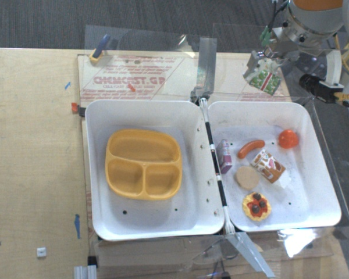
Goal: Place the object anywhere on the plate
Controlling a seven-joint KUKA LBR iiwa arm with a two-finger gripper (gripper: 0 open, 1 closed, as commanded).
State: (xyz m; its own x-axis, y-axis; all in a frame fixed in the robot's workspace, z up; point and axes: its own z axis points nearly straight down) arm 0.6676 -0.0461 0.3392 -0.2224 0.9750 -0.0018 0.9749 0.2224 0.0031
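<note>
1. Fingers of the gripper were shut on the top of a small packet. The packet was green, white and red, and it hung tilted under them.
2. The packet was up in the air at the far right, just past the far edge of the right bin.
3. The yellow plate lay in the left bin, well apart from the packet. It had three parts with nothing in them.
4. The packet looked light, like a little toy food box. It looked thin, so a hard squeeze might dent it.
5. Its skin looked smooth and a bit shiny, so it might slip or swing if the arm moved fast.
6. The best place to hold it seemed to be across its flat sides, near the top, where the fingers had it.
7. Other toy foods lay in the right bin: a red tomato, a sausage, a carton and a tart.
</note>
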